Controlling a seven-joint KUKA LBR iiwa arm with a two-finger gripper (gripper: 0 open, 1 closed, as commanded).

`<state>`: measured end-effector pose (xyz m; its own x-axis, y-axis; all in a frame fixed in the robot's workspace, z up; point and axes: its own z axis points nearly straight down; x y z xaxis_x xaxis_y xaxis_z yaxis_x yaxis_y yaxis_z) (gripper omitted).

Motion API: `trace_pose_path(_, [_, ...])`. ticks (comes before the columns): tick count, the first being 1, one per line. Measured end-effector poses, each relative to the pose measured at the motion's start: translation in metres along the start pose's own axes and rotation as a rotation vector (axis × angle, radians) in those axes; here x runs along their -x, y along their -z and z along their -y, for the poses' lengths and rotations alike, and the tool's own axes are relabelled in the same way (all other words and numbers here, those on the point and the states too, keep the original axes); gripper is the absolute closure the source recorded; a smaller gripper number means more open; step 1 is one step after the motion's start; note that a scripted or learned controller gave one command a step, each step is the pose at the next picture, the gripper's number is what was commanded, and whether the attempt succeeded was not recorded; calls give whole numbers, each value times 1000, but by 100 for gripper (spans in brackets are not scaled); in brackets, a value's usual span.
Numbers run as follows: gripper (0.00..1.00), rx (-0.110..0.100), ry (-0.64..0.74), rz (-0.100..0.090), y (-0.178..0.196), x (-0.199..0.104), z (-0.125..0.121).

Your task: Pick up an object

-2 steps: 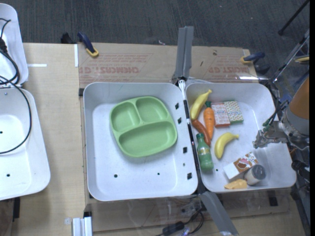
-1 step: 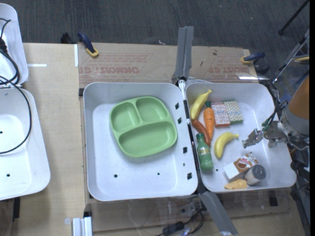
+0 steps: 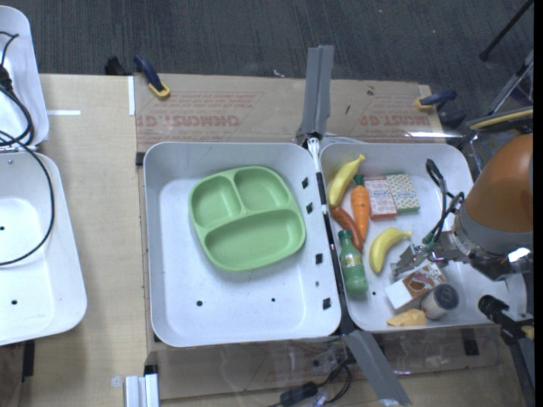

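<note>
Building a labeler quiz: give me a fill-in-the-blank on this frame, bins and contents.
1. The green divided plate lies in the ____ bin.
2. The orange carrot lies in the ____ bin.
3. The plate has ____ compartments.
4. The bottle beside the carrot is ____ in colour.

Missing words: left; right; three; green

The arm (image 3: 501,206) is grey with a rounded orange band and a black cable.
</note>
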<state>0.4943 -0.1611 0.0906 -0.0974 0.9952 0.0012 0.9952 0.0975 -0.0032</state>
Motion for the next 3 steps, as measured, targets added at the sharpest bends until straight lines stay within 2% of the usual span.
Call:
trace_pose_path(1, [100, 0, -4, 0, 9, 1, 0])
trace_pose_path(2, [0, 0, -3, 0, 9, 1, 0])
trace_pose_path(3, [0, 2, -19, 2, 1, -54, -44])
